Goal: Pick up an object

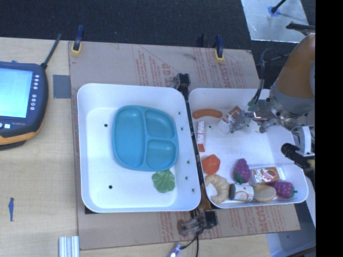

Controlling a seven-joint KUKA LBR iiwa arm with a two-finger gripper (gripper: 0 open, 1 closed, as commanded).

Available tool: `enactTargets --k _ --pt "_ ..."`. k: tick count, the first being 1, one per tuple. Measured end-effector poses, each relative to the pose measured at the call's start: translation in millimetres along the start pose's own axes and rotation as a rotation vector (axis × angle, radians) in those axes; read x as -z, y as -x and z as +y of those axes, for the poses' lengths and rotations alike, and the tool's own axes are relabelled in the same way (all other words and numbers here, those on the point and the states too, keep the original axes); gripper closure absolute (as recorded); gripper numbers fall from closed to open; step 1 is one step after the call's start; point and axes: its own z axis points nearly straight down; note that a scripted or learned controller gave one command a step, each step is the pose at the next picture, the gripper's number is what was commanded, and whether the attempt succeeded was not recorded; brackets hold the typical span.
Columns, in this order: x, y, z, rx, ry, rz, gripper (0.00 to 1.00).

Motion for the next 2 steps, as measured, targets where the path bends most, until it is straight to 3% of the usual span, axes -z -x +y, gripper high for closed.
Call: enactTargets --k 1,2 --pt "35.3 -88.8 66.8 0.002 -0.002 0.001 0.00" --pt "-29.8 -55.7 48.0 0.000 -0.003 0.000 0.00"
